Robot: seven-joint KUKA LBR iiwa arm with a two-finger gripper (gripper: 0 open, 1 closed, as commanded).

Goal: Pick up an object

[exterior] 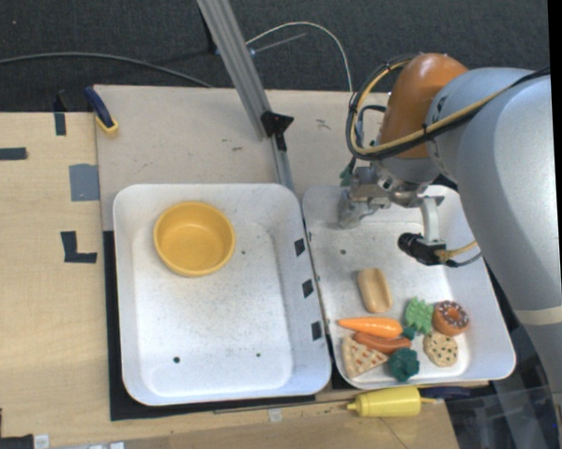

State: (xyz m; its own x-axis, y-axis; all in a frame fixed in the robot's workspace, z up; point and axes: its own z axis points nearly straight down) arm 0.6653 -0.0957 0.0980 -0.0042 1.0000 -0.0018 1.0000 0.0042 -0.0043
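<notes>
The grey arm point(503, 160) reaches in from the right, its orange band point(420, 99) above the wrist, and the claw point(353, 208) hangs over the far end of the right bin point(485, 358), near the divide between the 2 bins. Whether the claw is released or clenched I cannot tell from this angle, and nothing shows in its grasp.

The things to pick sit clustered at the near end of the right bin, well apart from the claw. A tan bread roll point(374, 290) lies nearest it, alone. Below that lie 2 carrots point(369, 326) side by side, a pizza slice point(362, 357), a dark green broccoli piece point(402, 364), a lighter green leafy piece point(417, 314), a chocolate doughnut point(449, 317) and a cookie point(442, 350) (all toy food, by the look).

The left bin point(138, 367) holds a yellow bowl point(194, 237) toward its far left corner, upright. A yellow bottle point(388, 403) lies on the desk point(41, 306) just outside the right bin's near edge.
</notes>
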